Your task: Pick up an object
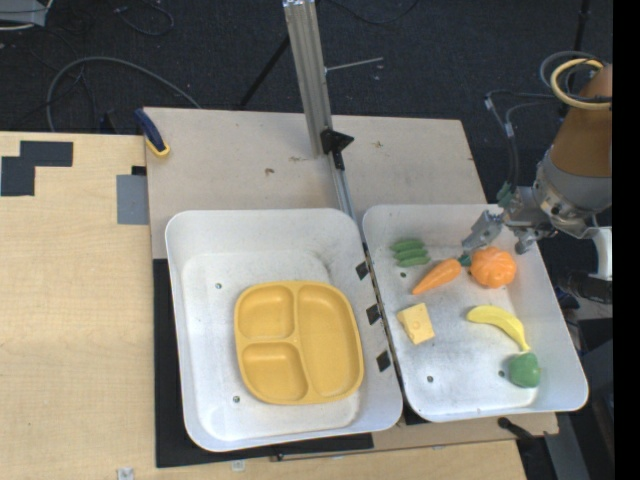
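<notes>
On the left part of the tabletop (pixel 70 298) stands the left bin (pixel 200 238), and in it lies a yellow divided plate (pixel 298 342) with nothing on it. The right bin (pixel 560 388) carries all the small things: green pea pods (pixel 408 251) near its upper left, a cheese cube (pixel 416 323) below them, a carrot (pixel 437 276) in the middle, an orange (pixel 493 267) just beside the carrot tip, a banana (pixel 497 321) lower, and a green lime (pixel 523 370) near the lower right corner.

The claw (pixel 505 225) hangs over the upper rim of the right bin, just above the orange. Its fingers stand apart and nothing is between them. So I judge that the task is at its beginning: no object is lifted yet, and the descent, the closing and the lifting are all left.

The orange is the nearest candidate. The carrot lies very close to it and may be pushed or caught by one finger. A vertical metal post (pixel 312 78) stands behind the bins, well apart from the claw.
</notes>
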